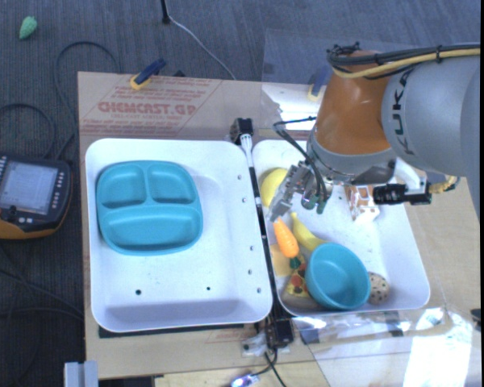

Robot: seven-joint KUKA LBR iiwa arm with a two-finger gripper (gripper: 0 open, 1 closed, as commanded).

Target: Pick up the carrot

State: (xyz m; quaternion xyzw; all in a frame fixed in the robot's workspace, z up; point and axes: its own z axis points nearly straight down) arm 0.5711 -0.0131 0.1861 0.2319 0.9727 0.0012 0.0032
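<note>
So our claw (294, 201) is hanging over the right bin (411, 252), fingers pointing down and toward the divider, and honestly we can't tell whether it's released or clenched, the tips are too blurry and tangled with the wrist hardware. Nothing shows between them, so we're calling it empty-handed.

The carrot (285, 238) lies just below the claw's tips, hard against the bin's left wall, orange and stubby, long axis running down and slightly right. Not touching the claw as far as we can see.

For the step in hand, which we reckon is the final approach: line the fingers across the carrot's short width, not along it, and drop straight down. The wall is close on the left side, so 1 finger has little room there. A yellow banana (308, 235) sits just right of the carrot, easy to snag by mistake.

Further out from the claw: a blue bowl (337, 275) below and to the right, another yellow piece (273, 184) right beside the claw on its upper left, some small bits by the bowl that we can't identify.

Count: 1 carrot, 1 bowl, 2 yellow fruit-looking things, 2 white bins, and 1 blue divided tray (148, 205) well off to the left in the left bin (177, 297).
</note>
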